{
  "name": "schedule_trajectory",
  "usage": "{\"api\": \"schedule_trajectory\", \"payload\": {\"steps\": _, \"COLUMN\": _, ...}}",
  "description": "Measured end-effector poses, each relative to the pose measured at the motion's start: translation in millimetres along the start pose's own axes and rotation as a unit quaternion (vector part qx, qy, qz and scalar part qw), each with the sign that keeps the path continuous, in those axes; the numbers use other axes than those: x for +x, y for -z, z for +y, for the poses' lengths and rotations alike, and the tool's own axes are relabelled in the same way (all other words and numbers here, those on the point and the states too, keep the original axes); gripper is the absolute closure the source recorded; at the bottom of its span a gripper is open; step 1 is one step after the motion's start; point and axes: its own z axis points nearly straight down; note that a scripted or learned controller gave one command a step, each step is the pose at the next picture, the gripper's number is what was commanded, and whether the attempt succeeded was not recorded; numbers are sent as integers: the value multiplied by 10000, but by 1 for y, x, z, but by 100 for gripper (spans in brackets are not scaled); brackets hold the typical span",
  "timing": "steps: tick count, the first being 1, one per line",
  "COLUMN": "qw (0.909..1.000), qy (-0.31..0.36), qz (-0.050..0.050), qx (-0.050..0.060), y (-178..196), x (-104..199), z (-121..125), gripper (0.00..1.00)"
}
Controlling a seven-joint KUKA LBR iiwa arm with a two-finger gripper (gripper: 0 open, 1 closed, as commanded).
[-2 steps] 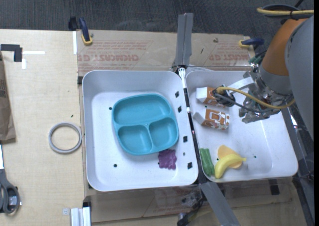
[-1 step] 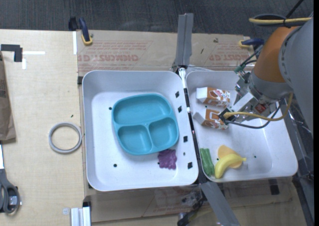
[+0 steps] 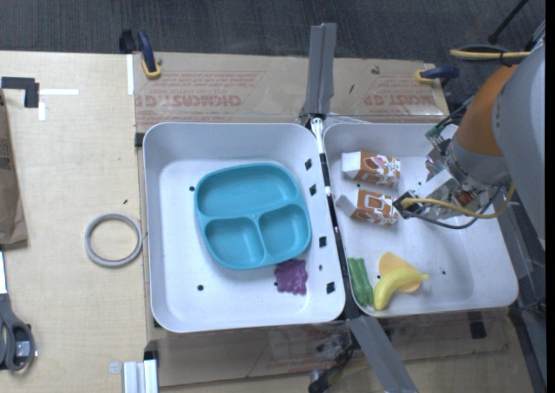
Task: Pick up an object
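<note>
Grey arm cut off at right, over right bin near cartons, grip state unclear

arm: reaches in from right | wrist: angled down | hand: pointing left

Item: KUKA iiwa arm, one unit. The casing is showing smooth, rounded and pale grey, beyond the far right corner of the right bin. An orange band, glossy and shading to amber, is ringing the casing on the side toward that bin. A wrist section, darker grey and rounded, is sitting under the band, over the bin's right half. Thin wires, reddish and dark, are looping beneath the wrist above the bin floor. Small green fittings are showing toward the bin's far wall.
</note>
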Motion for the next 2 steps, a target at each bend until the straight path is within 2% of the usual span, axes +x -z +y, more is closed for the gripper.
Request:
{"api": "schedule_trajectory", "payload": {"steps": 1, "qw": 10000, "qy": -2, "qz": 1, "qx": -1, "y": 0, "x": 0, "z": 0, "gripper": 0}}
{"api": "schedule_trajectory", "payload": {"steps": 2, "qw": 10000, "qy": -2, "qz": 1, "qx": -1, "y": 0, "x": 0, "z": 0, "gripper": 0}}
